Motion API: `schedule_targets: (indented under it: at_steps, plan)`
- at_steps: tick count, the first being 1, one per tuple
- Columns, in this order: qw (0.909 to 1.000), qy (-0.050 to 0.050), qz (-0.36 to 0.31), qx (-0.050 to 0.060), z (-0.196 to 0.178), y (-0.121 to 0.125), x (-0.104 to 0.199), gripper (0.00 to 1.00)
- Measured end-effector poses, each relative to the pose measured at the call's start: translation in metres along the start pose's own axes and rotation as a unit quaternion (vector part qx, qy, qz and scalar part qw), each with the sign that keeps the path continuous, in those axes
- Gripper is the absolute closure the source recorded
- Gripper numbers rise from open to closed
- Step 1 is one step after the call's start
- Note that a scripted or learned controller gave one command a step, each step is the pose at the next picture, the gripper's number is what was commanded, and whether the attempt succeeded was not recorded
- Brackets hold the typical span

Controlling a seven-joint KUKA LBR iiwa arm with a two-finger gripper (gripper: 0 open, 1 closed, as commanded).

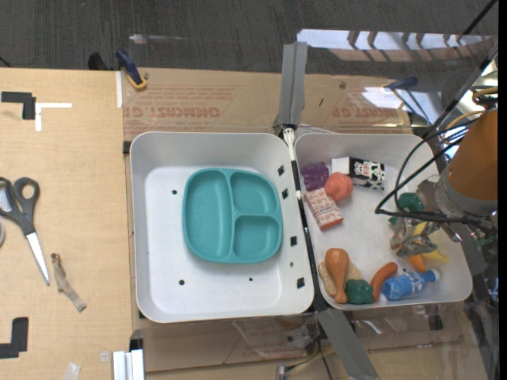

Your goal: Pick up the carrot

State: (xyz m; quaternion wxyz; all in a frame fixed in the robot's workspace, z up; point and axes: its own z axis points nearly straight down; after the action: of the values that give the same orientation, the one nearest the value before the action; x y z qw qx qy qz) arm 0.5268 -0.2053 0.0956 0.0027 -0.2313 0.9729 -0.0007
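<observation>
The carrot (382, 275) is small, orange-red, lying flat and slanted in the right bin (364, 212) near its front wall, between a green toy (358, 291) and a blue bottle (408, 285).

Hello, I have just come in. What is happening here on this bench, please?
A robot arm reaches in from the right over the right bin, which holds a pile of small toy items. Its job is to pick up the carrot, an orange piece lying near the bin's front edge beside a blue bottle. The gripper is above other items further back, not on the carrot, which lies untouched. The left bin holds a teal divided plate. Scissors lie on the bench at the left.
</observation>
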Motion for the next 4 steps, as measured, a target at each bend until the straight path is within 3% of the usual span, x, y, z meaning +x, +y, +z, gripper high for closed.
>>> schedule_targets:
  at_steps: [1, 2, 3, 4]
  plan:
    - [1.0000, 0.000, 0.000, 0.000, 0.000, 0.000, 0.000, 0.00]
    - [1.0000, -0.002, 0.001, 0.001, -0.010, 0.000, -0.002, 1.00]
    - [1.0000, -0.002, 0.001, 0.001, -0.010, 0.000, -0.002, 0.00]
    - [1.0000, 0.000, 0.009, -0.001, 0.002, -0.004, 0.005, 0.00]
